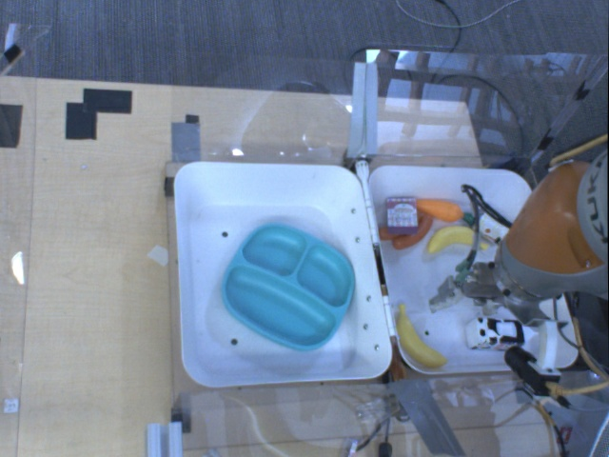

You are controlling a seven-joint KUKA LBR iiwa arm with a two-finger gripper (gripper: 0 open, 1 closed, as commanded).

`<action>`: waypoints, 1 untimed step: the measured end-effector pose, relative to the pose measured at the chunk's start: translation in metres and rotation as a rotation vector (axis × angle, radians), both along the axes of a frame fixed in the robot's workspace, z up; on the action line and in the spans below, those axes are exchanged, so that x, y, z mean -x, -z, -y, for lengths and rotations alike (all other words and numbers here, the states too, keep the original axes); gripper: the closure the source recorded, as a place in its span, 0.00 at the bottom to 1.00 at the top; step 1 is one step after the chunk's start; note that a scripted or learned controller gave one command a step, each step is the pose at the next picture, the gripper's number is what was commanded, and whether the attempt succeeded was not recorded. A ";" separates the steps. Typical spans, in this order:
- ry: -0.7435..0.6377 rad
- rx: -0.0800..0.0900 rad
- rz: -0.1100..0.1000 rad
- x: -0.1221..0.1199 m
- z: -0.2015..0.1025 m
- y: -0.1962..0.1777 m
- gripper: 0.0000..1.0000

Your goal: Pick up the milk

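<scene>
Milk [497, 332] partly hidden — perhaps beneath the gripper [455, 289].

We take the blue divided plate [288, 286] as our landmark; it lies flat in the left white bin [200, 208]. To its right, past the bin wall, we see the right white bin [409, 181]. There, nearest the plate's lower right, a banana [417, 339] lies by the wall. Up and right of the plate we see a small purple box [401, 215], with an orange carrot [439, 209] just beyond and a second banana [449, 240] below the carrot.
</scene>
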State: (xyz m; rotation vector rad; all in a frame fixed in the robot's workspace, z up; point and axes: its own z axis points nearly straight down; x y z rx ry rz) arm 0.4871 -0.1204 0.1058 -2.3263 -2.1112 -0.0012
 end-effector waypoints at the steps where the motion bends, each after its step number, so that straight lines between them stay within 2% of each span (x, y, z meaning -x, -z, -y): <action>1: -0.064 0.003 0.006 -0.001 0.057 -0.003 0.00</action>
